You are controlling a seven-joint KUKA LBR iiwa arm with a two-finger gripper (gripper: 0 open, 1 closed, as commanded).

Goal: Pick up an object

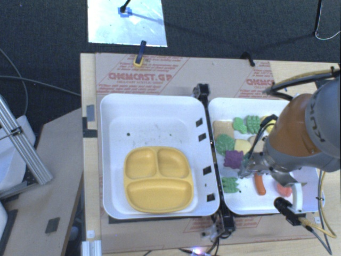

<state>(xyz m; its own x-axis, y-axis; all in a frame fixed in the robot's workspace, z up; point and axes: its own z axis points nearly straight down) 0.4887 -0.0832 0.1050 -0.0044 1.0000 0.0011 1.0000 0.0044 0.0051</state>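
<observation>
One fixed camera, mounted above the bench, looks down at a slant. Both shallow white plastic bins sit in frame side by side: left bin (114, 143), right bin (224, 113). Range is moderate, taking in the brown cardboard sheet (176, 73) beneath them and dark carpeted floor (42, 25) beyond. The grey arm with orange band (301, 129) enters from the frame's right.

The grey KUKA arm (326, 122) reaches in from the right edge of the camera view, its broad orange band (290, 128) sitting just above the wrist and taking up much of the right side. Below the band the grey wrist housing (277, 161) points down and to the left. The two-finger pincer (246, 169) sits low at the wrist's left end, too dark and blurred to make out clearly.
</observation>
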